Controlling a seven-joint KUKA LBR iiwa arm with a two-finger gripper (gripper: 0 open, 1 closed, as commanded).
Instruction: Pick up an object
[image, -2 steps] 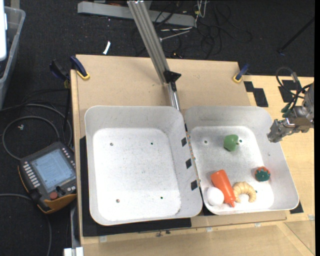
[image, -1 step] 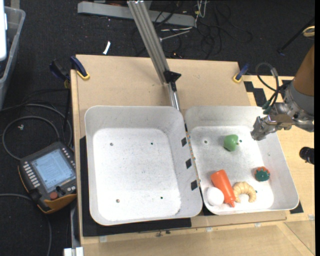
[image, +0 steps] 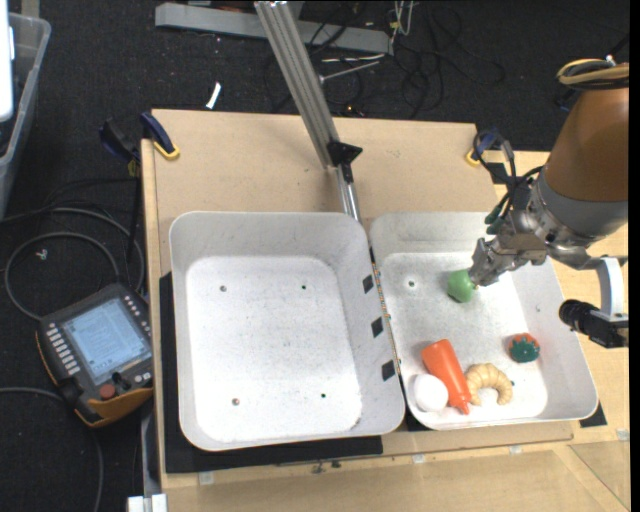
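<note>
I see two shallow white plastic bins with rounded corners side by side on the light wooden bench (image: 260, 170). The left bin (image: 200, 250) has a speckled matt floor; the right bin (image: 400, 235) holds five small things. A small round green object (image: 460, 288) lies near the middle of the right bin's floor, and the gripper (image: 488, 270) on the grey arm with its orange band sits right over that object's right side, touching or nearly so. I cannot tell how its fingers stand, nor whether they grip anything.

Along the right bin's near edge I count one smooth orange carrot-shaped toy (image: 447, 372), one white egg-like ball (image: 430, 394) touching the carrot's lower end, and one ridged tan croissant-shaped piece (image: 490, 383) just beside the carrot on its right. One small red and green strawberry-like piece (image: 523, 348) lies near the right wall, apart from the rest.

A slanted grey metal pole (image: 305, 85) crosses the bench's far edge. A teach pendant (image: 95, 345) lies on the dark floor to the left.
</note>
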